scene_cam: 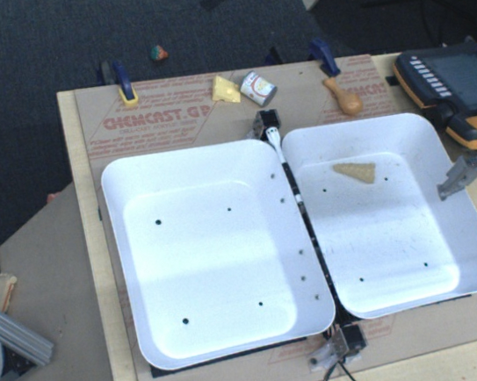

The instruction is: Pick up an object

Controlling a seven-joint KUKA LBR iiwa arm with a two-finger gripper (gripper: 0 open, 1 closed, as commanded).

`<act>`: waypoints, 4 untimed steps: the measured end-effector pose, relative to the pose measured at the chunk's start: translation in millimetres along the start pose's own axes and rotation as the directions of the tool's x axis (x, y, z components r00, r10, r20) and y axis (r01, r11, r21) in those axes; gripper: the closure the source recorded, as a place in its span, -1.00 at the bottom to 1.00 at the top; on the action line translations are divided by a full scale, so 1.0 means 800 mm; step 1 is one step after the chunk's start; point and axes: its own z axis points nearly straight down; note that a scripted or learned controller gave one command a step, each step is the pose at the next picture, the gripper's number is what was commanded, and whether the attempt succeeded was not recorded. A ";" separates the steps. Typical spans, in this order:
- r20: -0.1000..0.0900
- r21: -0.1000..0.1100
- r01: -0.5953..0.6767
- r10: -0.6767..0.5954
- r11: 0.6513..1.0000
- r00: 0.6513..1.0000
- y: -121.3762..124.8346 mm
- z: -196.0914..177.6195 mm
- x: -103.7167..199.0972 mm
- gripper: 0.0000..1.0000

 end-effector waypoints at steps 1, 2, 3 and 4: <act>0.009 -0.021 0.001 -0.001 1.000 1.000 -0.015 -0.345 -0.010 -1.00; -0.005 0.009 0.008 -0.008 1.000 1.000 -0.014 -0.231 0.082 -1.00; 0.002 -0.005 0.002 -0.002 1.000 1.000 -0.013 -0.251 0.076 1.00; -0.005 0.008 0.014 -0.014 1.000 1.000 0.004 -0.177 0.228 1.00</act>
